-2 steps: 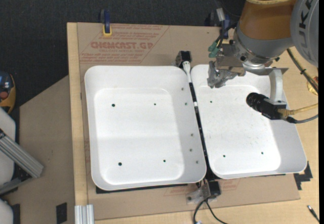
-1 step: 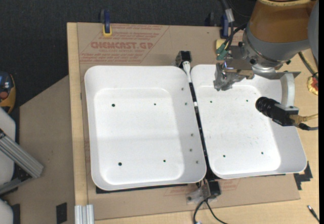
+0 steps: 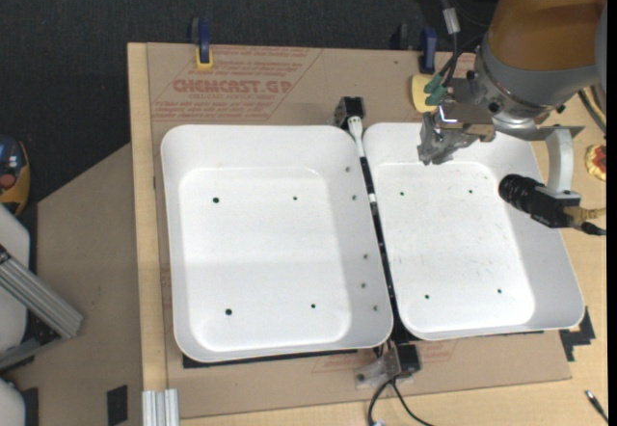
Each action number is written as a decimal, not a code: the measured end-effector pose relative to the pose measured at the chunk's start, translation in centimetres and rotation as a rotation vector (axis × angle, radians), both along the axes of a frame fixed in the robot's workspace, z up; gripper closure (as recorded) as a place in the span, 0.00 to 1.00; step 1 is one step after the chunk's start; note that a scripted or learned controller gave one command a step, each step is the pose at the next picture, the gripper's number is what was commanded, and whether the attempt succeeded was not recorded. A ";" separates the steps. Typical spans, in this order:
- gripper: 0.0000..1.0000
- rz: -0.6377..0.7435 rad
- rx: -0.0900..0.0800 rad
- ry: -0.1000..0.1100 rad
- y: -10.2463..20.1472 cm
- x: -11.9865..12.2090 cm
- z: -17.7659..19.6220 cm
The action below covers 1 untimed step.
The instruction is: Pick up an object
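Gripper (image 3: 439,152) hangs over the far left corner of the right bin (image 3: 463,255), open or clenched I cannot tell from this angle; left bin (image 3: 260,251) lies just beside it, both on the brown surface (image 3: 241,87).

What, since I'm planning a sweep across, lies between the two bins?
In the camera view, a thin black strip runs between the left bin and right bin.

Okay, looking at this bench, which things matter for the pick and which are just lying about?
Job: gripper, right bin, left bin.
Lying about: cardboard sheet, blue clamp, metal rail.
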<state>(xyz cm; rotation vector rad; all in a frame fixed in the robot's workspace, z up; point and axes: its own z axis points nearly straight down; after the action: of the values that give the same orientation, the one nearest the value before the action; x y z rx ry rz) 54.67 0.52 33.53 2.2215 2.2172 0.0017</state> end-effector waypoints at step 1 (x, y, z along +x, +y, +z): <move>1.00 -0.001 -0.001 -0.001 -2.6 2.0 0.0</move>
<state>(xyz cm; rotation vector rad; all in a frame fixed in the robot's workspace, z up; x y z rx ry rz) 56.69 -2.13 33.49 2.2219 2.2153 0.0016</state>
